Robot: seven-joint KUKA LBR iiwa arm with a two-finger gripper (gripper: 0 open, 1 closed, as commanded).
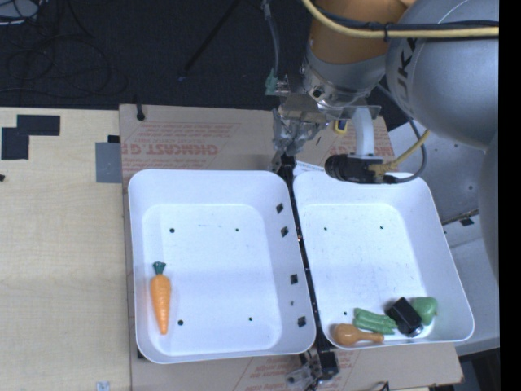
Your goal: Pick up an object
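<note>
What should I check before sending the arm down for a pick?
1. Claw clear of both bins: ok, it sits above the far rim by the divider.
2. Claw free of any load: cannot tell.
3. Easy target: ok, the carrot lies alone in the left bin.
4. Right bin targets separated: not ok, the green bean, black block and tan gourd crowd the near corner.
5. Carrot away from the wall: not ok, it lies close to the left wall.

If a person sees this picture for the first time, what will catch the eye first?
Probably the big grey arm with its orange band, at the top right, its gripper above the far rim between the two white bins. Next, the orange carrot alone in the left bin, and a small cluster of toys in the right bin's near corner.
</note>
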